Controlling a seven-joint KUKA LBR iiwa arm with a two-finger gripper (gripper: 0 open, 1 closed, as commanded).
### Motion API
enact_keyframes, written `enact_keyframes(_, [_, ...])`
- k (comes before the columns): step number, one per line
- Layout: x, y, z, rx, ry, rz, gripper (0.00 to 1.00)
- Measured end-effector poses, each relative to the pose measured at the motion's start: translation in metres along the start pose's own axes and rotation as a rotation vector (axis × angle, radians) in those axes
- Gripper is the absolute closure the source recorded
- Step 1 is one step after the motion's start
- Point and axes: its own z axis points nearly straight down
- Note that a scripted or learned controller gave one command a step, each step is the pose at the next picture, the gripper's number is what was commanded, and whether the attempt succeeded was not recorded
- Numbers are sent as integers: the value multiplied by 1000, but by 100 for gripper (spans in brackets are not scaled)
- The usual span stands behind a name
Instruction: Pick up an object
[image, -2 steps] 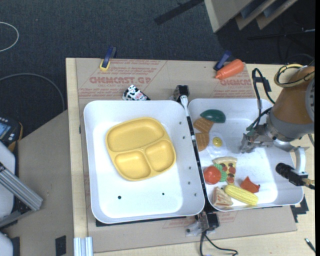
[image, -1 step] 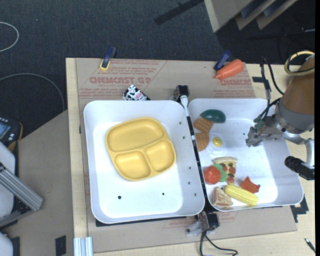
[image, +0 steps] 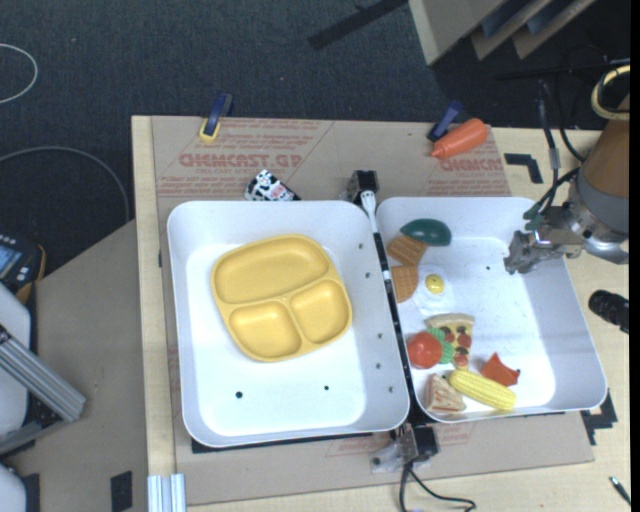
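Toy food sits clustered along the left side and near end of the right bin (image: 575, 330): a green piece (image: 427, 231) at the far end, an egg (image: 434, 284), a tomato (image: 424, 349), a corn cob (image: 481, 389) lying slantwise near the front. The gripper (image: 520, 252) hangs over the bin's bare right half, so everything lies to its left, the egg and green piece closest. The arm reaches in from the right, wrist angled down; whether the gripper is spread, I cannot tell. The left bin (image: 190, 300) holds a yellow divided plate (image: 280, 297).
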Motion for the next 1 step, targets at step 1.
enact_keyframes(1, [0,1,-14,4,1,0,100])
